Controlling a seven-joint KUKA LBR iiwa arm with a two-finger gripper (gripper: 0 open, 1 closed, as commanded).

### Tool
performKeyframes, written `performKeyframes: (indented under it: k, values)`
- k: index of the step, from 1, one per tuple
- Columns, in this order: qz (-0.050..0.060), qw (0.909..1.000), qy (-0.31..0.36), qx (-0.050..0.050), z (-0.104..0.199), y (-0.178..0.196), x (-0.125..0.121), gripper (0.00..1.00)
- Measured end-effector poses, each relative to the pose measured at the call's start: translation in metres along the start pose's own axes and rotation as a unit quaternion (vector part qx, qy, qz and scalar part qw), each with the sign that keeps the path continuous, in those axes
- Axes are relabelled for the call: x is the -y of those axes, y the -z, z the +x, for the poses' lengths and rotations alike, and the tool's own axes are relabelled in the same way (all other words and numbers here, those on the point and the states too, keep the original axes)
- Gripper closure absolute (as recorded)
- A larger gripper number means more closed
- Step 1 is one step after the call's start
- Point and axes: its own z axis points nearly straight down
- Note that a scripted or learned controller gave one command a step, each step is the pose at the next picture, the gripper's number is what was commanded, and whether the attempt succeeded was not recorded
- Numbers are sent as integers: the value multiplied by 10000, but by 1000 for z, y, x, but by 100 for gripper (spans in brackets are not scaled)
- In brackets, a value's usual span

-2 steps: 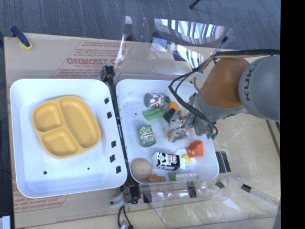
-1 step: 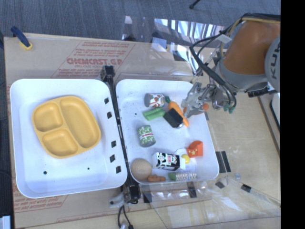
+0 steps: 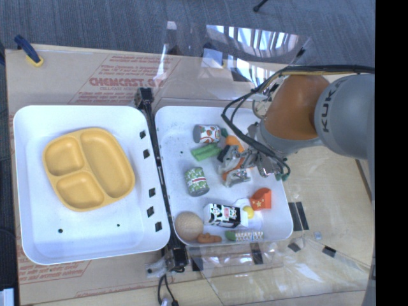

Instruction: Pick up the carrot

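Looking down on the bench, we see the carrot (image 3: 208,238) lying at the near edge of the right bin (image 3: 171,171), just beside a round beige ball (image 3: 188,225). The gripper (image 3: 234,171) is in the middle of this bin, well apart from the carrot. How far its fingers are spread we cannot tell. A yellow divided plate (image 3: 88,168) rests in the left bin (image 3: 29,222)

The grey arm (image 3: 347,110) with its orange band reaches in from three o'clock, wrist bent down, its gripper (image 3: 234,171) pointing toward eight o'clock, low.
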Motion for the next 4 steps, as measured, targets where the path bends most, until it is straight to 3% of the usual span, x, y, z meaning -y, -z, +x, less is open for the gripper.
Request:
performKeyframes:
  k: [1,2,3,4]
  values:
    - [21,9985,-538,79,-66,122,-38,100]
    - [-2,9986,524,-8,-27,-1,-8,100]
    - [36,9956,930,55,-69,111,9,100]
    - [-18,9907,1362,-23,26,-1,-2,100]
